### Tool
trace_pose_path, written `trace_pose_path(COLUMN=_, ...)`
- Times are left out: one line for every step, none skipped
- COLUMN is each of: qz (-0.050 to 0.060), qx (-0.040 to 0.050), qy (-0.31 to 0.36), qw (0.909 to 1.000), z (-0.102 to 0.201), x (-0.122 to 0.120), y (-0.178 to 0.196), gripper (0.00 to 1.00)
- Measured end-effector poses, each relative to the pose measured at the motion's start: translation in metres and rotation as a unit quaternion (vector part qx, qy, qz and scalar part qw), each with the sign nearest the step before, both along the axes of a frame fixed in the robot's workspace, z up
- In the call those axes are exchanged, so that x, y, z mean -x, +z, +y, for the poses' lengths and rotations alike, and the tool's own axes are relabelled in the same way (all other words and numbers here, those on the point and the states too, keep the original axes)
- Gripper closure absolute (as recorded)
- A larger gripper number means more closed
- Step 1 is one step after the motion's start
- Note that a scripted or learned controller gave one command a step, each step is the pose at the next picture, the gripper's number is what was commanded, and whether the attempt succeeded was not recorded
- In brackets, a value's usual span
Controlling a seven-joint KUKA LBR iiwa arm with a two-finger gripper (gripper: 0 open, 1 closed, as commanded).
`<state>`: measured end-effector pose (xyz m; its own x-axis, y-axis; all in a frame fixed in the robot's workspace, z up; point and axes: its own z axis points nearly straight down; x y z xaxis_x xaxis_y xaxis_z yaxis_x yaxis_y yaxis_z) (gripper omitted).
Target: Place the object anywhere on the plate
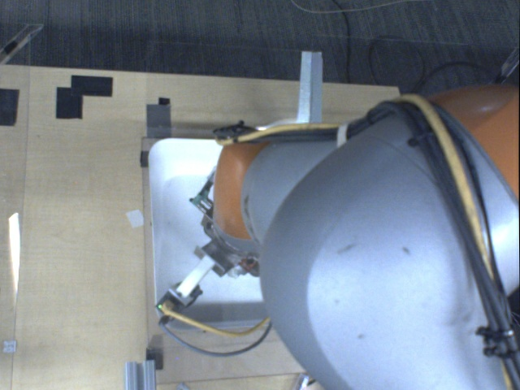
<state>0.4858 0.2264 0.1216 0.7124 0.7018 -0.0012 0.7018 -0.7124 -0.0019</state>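
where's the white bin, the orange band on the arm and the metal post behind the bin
white bin (175, 218): camera view, bare floor near its left wall.
orange band (230, 189): camera view, its rounded side that faces left.
metal post (310, 88): camera view, middle of the upright.

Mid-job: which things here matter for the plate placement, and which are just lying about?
Job: white bin; arm, covering most of it.
Lying about: black marks on the bench; upright metal post; thin cable on the floor; pale scrap beside the bin.
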Motion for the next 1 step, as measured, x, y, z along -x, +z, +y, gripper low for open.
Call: trace_pose_path(qz=0.0, qx=-0.0001, qy=-0.001, qw=1.0, z=-0.0003, x=-0.0002, y=0.0002, gripper=0.0)
